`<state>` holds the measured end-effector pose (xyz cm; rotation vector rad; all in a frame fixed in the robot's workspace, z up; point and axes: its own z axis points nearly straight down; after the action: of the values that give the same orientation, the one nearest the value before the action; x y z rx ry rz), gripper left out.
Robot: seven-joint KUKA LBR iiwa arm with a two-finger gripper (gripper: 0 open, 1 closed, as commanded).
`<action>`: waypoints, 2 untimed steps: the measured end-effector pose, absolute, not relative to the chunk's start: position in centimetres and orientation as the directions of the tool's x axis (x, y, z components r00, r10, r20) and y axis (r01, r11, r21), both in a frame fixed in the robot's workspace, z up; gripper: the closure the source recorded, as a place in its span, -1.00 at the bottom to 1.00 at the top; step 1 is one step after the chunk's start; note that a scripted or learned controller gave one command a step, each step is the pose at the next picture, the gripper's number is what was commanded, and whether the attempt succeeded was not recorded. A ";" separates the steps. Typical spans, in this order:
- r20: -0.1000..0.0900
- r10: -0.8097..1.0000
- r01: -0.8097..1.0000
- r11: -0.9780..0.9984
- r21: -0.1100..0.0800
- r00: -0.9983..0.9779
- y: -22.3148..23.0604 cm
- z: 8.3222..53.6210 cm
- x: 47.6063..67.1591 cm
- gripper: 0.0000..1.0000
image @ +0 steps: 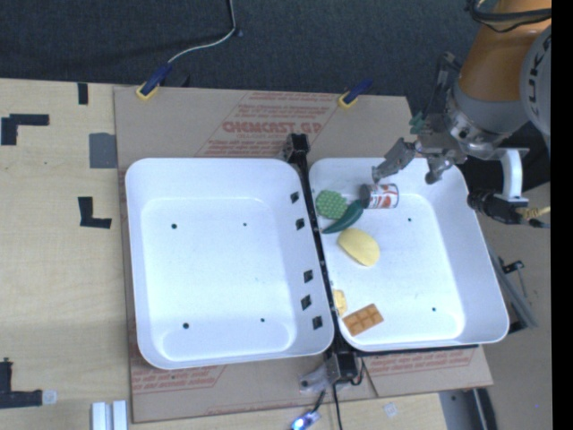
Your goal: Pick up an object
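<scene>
In the right bin (466, 267) lie a small red and white can (384, 197), a green textured piece (330, 204) with a dark green strip (349, 215) beside it, a yellow oval object (359, 246) and an orange-brown waffle-like block (363, 318). A small yellow item (339, 301) sits against the divider. My gripper (414, 165) hangs over the bin's far edge, just up and right of the can. It is open, its two fingers spread apart with nothing between them.
The left bin (215, 258) sits beside the right one, with black clips along the shared wall (309, 249). Both bins rest on a cardboard sheet (260, 124). A cable (215, 34) runs across the dark backdrop behind.
</scene>
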<state>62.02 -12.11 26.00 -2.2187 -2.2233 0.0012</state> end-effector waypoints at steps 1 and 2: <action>0.000 1.000 1.000 0.004 -0.001 -0.004 -12.0 27.0 62.0 1.00; -0.007 1.000 1.000 0.001 0.019 -0.001 -15.9 42.9 66.0 1.00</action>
<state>65.97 -15.85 42.94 -2.2329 -2.2357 -0.0131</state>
